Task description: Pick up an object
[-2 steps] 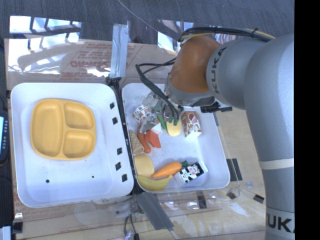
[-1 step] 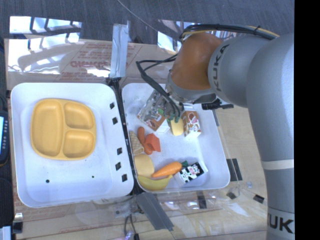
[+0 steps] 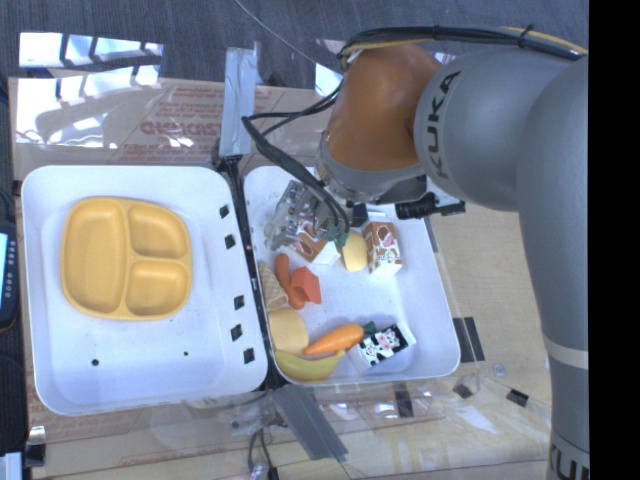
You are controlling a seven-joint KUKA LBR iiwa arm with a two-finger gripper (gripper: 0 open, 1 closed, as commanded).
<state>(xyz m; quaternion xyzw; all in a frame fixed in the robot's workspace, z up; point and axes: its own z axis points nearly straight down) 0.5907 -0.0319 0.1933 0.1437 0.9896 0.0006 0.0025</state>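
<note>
Camera view: gripper (image 3: 293, 218) low in right bin (image 3: 425, 298) over the toy-food pile, finger state unclear — carrot (image 3: 335, 340) near front looks light, rigid, slick — grab mid-body.

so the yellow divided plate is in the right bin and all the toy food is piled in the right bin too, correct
Not quite. The camera view shows the yellow divided plate lying in the left bin, alone there. The toy food, such as the carrot and the banana, is indeed in the right bin.
</note>
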